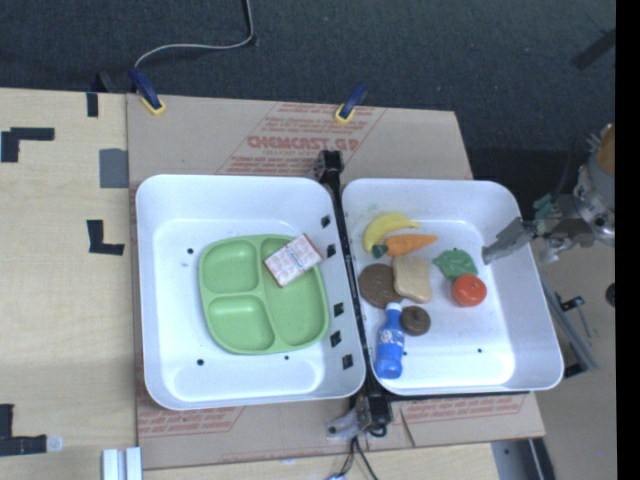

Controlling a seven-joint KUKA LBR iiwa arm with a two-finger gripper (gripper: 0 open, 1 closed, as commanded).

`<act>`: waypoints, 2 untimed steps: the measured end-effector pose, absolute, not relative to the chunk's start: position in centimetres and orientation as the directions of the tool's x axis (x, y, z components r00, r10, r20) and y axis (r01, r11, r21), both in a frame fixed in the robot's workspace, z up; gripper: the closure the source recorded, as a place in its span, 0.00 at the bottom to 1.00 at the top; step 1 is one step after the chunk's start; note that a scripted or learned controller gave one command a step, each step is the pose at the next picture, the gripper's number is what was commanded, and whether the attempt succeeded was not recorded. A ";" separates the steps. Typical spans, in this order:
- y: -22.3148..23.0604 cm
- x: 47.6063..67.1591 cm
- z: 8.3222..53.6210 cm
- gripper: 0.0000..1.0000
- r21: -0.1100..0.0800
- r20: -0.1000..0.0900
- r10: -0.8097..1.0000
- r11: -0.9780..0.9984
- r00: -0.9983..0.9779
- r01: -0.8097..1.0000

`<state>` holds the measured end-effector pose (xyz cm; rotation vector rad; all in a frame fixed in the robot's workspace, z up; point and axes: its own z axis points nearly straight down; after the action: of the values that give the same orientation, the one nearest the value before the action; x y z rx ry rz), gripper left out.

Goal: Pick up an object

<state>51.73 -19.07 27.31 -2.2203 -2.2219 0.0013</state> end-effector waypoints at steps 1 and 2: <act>-21.7 55.0 17.4 0.00 -0.004 0.001 1.000 0.000 0.000 1.000; -18.7 54.6 8.9 0.00 0.006 -0.002 1.000 0.001 -0.001 1.000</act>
<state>54.59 -18.65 8.86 -2.2247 -2.2261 -0.0037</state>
